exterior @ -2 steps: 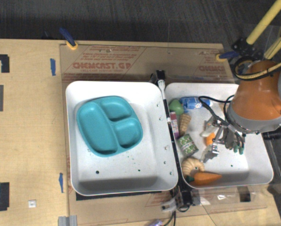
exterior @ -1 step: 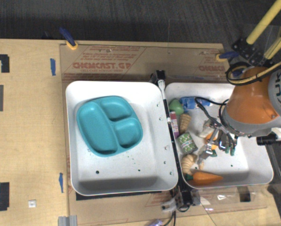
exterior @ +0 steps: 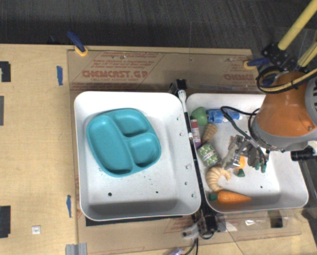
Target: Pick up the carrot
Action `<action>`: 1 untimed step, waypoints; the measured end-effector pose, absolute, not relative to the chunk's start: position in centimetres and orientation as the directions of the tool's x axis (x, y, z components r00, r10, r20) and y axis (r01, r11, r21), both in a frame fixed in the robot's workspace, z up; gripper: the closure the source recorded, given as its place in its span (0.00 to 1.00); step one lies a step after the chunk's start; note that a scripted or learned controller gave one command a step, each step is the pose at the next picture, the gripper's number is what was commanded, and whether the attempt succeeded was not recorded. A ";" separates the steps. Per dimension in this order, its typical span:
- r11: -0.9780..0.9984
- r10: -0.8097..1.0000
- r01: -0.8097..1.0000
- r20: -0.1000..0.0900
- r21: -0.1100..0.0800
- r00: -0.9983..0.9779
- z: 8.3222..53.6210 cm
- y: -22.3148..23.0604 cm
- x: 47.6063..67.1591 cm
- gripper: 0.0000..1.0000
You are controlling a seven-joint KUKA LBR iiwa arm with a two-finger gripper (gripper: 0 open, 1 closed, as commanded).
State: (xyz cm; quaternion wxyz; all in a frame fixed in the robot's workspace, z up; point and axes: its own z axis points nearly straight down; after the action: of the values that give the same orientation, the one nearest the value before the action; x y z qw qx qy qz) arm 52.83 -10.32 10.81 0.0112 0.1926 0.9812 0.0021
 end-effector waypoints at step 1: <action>0.935 0.355 0.355 -0.036 0.010 -0.934 9.7 -10.1 49.3 1.00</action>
State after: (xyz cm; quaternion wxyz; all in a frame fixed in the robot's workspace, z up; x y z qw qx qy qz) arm 49.29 -10.12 9.68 0.0187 0.1804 0.9834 0.0018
